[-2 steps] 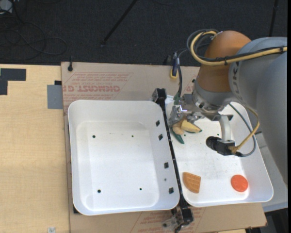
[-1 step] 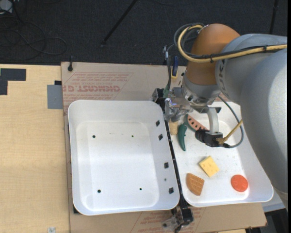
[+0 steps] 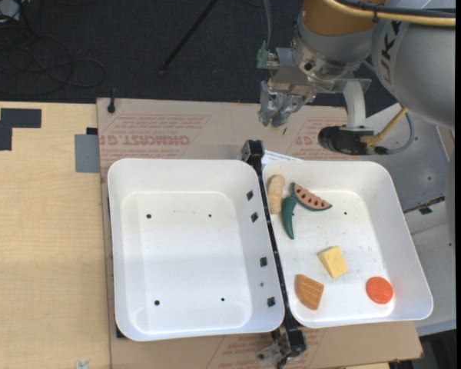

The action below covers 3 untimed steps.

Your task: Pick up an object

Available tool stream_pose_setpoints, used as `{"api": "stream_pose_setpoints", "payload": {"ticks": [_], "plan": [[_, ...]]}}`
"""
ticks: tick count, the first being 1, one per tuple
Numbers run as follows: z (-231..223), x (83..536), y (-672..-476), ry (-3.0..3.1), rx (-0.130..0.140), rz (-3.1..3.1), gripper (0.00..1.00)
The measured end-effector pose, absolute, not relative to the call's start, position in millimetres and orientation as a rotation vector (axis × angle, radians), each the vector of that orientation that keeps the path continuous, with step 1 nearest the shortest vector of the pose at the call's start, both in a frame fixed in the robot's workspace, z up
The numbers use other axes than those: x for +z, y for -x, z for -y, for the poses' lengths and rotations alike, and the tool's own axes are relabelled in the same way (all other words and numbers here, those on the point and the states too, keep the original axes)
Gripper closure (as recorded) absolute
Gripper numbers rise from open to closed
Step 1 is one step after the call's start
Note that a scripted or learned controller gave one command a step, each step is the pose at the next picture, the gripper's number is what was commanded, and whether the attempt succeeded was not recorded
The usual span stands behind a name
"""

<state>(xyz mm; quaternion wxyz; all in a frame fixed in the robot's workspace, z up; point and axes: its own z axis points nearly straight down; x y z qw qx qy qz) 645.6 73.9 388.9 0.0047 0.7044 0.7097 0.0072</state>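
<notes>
At the bottom of the frame, two shallow white bins sat side by side on a cardboard-covered surface [image 3: 177,133]. The left bin [image 3: 131,206] showed bare white floor. The right bin [image 3: 403,229] held six toy foods: low in the frame, an orange wedge [image 3: 309,291] and a round orange-red piece [image 3: 379,290]; above them a yellow block [image 3: 333,262]; higher, near the divider, a pale tan roll [image 3: 275,193] beside a green pepper-like piece [image 3: 290,217] and a watermelon slice [image 3: 312,199]. Farther back, at upper centre, the pincer [image 3: 279,114] hung above the cardboard beyond the bins, well apart from every object. Whether it was apart or together could not be told. Nothing appeared lifted, so the pick seemed not yet begun: choosing, descending and grasping remained.
</notes>
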Motion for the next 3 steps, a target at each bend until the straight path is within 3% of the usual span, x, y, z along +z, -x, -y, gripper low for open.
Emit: {"api": "stream_pose_setpoints", "payload": {"ticks": [2, 3], "plan": [[-106, 467, -644.2, -2.219, 0.000, -2.223, 1.00], [-111, 496, -628.4, -2.219, -0.001, -2.225, 1.00]]}}
